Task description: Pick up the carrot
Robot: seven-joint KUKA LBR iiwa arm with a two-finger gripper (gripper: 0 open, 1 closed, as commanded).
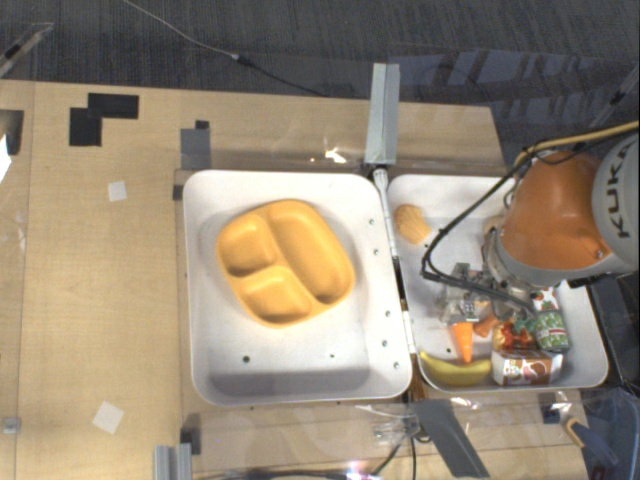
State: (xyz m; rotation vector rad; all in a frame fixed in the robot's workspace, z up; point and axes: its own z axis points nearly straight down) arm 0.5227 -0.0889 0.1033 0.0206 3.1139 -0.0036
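Left bin (200, 298) holds one yellow divided plate (285, 261), three compartments, sitting a bit toward 12 o'clock of the bin's centre, tilted relative to the bin walls

Right bin (440, 190) has the clutter. Arm (560, 218) comes in from 3 o'clock, orange band over the bin's middle, black cables looping off it toward 9 o'clock. Gripper (468, 308) hangs low at the arm's 7 o'clock, over the lower half of the right bin

Carrot (462, 341) is in the right bin near the 6 o'clock wall, orange, pointed end toward 6 o'clock, thick end right under the gripper. Gripper looks to be at or touching the carrot's top end, but the wrist hardware hides the contact. Cannot tell if the jaws are released or clenched, and cannot confirm anything is between them

Banana (455, 370) lies along the 6 o'clock wall, just below the carrot tip, touching or nearly so. Small carton (522, 369) with red and white print sits at 3 o'clock of the banana. Green-labelled packet (549, 330) at the carton's 1 o'clock, partly under the arm. Tan bread roll (412, 223) sits alone in the bin's 10 o'clock corner, well apart from the rest
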